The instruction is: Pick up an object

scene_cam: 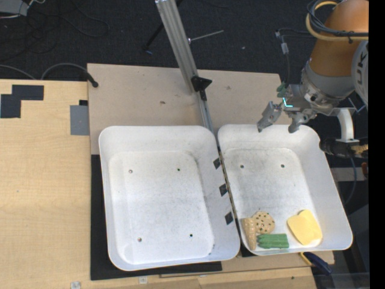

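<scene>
The gripper [281,120] hangs over the far rim of the right bin [334,188], its two grey fingers [267,117] spread apart with nothing between them, tips pointing down toward the bin's back edge. Above it the arm's orange band [344,26] rises toward the upper right corner. All the objects sit well away from the gripper, down at the near end of that same bin (the end closest to the camera): a yellow block [304,227] lies below and slightly to the right of the gripper, a round speckled cookie [262,222] lies below and a little to its left, and a green piece [272,241] rests just in front of the cookie, touching or nearly touching it. A thin tan wedge [248,231] leans against the bin's left wall beside the cookie. To the gripper's left, across the divider with its black clips, lies the left bin [114,161]. A slanted aluminium rail [180,47] stands farther left and beyond the gripper.
</scene>
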You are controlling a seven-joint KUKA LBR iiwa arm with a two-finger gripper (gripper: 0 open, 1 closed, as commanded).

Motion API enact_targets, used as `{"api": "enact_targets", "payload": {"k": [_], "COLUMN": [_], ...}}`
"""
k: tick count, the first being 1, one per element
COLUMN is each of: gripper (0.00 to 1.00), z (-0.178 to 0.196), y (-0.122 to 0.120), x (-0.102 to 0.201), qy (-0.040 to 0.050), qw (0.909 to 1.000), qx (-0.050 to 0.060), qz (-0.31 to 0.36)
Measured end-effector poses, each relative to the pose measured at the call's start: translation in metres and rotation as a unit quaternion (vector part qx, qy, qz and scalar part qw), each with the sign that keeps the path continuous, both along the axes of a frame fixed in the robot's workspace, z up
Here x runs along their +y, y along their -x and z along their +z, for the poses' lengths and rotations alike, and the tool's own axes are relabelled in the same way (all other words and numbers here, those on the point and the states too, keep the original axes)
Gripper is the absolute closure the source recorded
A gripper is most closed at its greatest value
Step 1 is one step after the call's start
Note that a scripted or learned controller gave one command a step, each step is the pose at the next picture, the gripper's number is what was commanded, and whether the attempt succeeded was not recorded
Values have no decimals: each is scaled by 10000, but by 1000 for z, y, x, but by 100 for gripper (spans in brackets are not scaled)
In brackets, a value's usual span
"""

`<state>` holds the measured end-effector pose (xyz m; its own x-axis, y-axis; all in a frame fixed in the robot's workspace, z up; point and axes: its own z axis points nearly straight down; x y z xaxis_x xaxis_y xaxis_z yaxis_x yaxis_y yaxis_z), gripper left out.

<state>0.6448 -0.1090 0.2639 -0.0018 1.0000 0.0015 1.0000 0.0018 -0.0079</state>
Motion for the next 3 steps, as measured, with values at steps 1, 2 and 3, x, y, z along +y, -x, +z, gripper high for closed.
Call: {"api": "enact_targets", "payload": {"k": [1, 2, 3], "gripper": [0, 0, 0], "z": [3, -61, -123], "y": [-1, -3, 3], "x": [0, 3, 10], "qy": [5, 3, -1], "qw": [10000, 10000, 10000], "qx": [-24, 2, 10], "qz": [5, -4, -11]}}
